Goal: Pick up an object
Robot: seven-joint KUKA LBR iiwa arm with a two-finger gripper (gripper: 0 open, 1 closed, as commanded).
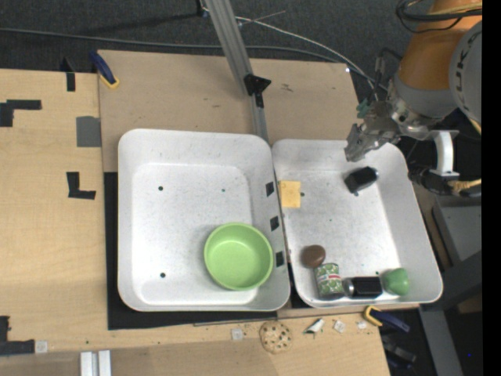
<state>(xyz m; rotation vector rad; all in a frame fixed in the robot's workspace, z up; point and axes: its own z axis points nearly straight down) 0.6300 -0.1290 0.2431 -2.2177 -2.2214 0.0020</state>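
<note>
My gripper (362, 145) hangs over the far right part of the right bin (415, 210), just above a small black object (361, 179) lying on the bin floor. Nothing shows between the gripper and that object. Further objects lie in the right bin: a yellow block (290, 193) by the left wall, a brown round piece (313, 254), a green-labelled can (327, 280), a black flat item (364, 287) and a green ball-like object (397, 281) along the near edge. A green bowl (237, 255) sits in the left bin (156, 155).
A grey metal pole (235, 45) slants down from the top to the gap between the bins. A cookie-like disc (273, 336) and small scraps lie on the bench in front of the bins. Cables hang at the right.
</note>
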